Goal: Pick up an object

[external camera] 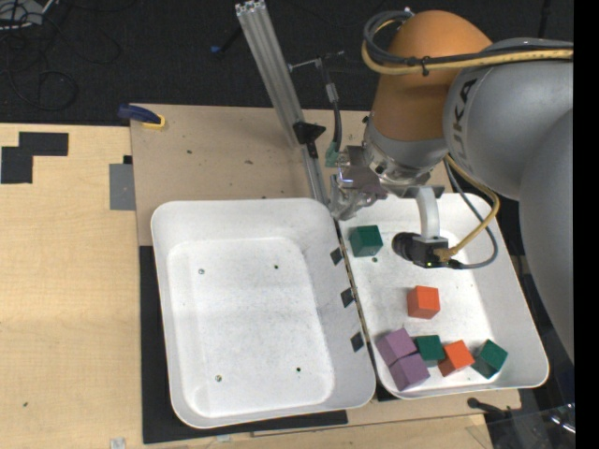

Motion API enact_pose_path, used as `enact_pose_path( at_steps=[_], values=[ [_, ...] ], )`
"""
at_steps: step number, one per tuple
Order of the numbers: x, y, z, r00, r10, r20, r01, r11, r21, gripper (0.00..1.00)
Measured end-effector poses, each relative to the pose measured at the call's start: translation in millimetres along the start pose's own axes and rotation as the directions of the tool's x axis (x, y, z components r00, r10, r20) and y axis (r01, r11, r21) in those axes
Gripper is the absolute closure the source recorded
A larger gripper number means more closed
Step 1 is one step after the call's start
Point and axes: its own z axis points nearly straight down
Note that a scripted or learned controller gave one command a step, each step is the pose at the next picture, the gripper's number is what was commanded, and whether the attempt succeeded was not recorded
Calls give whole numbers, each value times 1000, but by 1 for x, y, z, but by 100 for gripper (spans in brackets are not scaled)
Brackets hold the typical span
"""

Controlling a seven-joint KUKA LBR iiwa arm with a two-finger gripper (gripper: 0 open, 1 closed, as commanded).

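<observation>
Two white bins sit side by side on the desk (215,157). The left bin (178,227) fills the lower centre of the frame. The right bin (524,344), at lower right, holds seven blocks: three green (366,240) (430,348) (489,357), two orange (423,301) (457,355) and two purple (396,344) (409,371). The end effector (360,190) hangs above the upper green block; whether it is apart or together cannot be told. Dark lettering on the grey arm (524,129) is partly hidden.
</observation>
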Motion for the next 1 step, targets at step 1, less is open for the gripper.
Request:
enact_pose_path(
  at_steps=[1],
  values=[
    [43, 4, 10, 1000, 2, 1, -2, 1000, 0, 100]
  ],
)
